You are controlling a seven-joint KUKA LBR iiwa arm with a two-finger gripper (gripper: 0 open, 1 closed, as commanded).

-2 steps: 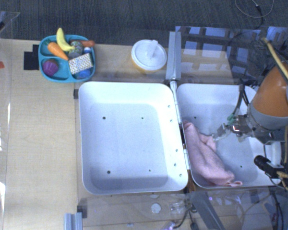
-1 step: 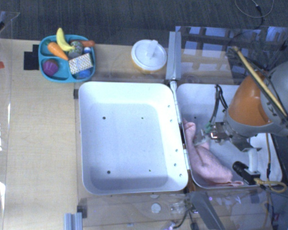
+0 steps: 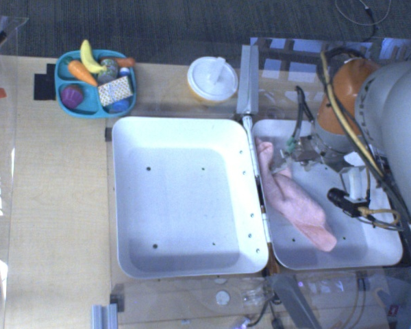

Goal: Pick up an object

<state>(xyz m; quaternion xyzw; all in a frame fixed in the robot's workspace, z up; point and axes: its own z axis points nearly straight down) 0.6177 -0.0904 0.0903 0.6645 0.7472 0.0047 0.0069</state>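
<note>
On the wooden bench we count two white bins: the left bin and the right bin, where one pink cloth lies along the left side. We see the gripper low at the cloth's upper end, its jaws too unclear to tell. Behind sit one blue tray of toy food and one white lidded cup.

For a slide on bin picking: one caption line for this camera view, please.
KUKA arm's gripper poised over a pink cloth in the right bin, beside the left bin.

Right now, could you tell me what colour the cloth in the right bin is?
Pale pink cloth, seen in the camera view.
</note>
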